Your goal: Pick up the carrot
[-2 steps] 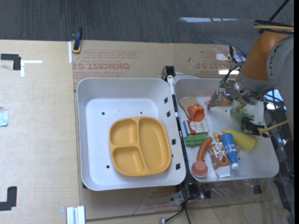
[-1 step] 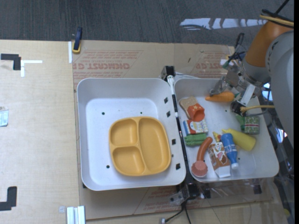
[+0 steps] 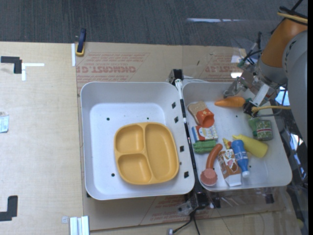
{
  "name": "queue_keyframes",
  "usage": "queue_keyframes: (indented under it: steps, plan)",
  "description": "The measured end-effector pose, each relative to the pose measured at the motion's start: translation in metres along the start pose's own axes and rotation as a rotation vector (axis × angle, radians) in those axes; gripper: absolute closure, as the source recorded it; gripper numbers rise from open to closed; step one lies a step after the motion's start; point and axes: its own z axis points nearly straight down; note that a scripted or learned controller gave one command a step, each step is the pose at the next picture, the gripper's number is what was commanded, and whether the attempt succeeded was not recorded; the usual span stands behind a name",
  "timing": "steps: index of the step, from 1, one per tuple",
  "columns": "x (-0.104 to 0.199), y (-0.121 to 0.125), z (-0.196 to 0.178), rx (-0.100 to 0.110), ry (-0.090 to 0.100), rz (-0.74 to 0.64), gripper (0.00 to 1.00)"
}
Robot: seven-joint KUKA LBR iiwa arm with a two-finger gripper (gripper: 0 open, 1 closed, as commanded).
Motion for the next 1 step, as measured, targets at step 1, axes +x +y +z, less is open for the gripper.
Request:
queue_keyframes:
  steps: [1]
  plan:
    - [0.0001, -0.0068, 0.0097, -0.008, 0.0, 0.074, 0.0]
